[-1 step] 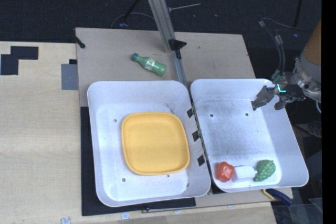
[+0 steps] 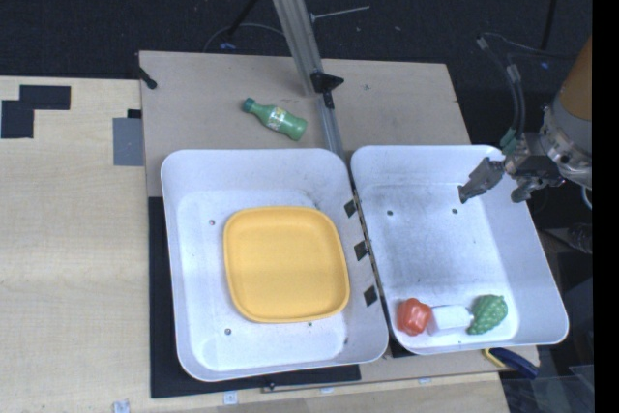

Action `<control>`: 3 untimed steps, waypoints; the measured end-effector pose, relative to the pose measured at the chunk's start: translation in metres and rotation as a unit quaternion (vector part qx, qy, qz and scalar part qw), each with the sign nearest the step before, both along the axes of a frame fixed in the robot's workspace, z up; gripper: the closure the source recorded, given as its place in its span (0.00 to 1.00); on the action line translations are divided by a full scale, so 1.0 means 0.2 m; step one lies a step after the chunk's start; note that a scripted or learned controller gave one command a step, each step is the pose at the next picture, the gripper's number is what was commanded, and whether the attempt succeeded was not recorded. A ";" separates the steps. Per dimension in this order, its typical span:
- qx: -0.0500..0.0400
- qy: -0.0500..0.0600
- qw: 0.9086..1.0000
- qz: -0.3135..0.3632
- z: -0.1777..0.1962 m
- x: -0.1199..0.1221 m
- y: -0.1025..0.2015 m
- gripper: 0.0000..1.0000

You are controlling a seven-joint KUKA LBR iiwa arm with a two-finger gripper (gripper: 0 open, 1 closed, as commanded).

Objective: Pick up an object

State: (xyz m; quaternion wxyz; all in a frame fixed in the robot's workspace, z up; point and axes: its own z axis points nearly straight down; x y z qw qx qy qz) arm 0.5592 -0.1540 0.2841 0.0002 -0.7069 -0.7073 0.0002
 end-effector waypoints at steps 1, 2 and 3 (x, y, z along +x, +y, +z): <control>0.000 0.002 1.000 0.001 -0.22 0.00 0.03 0.00; 0.000 0.003 1.000 0.001 -0.51 0.03 0.06 0.00; 0.000 0.002 1.000 0.000 -0.74 -0.02 0.07 0.00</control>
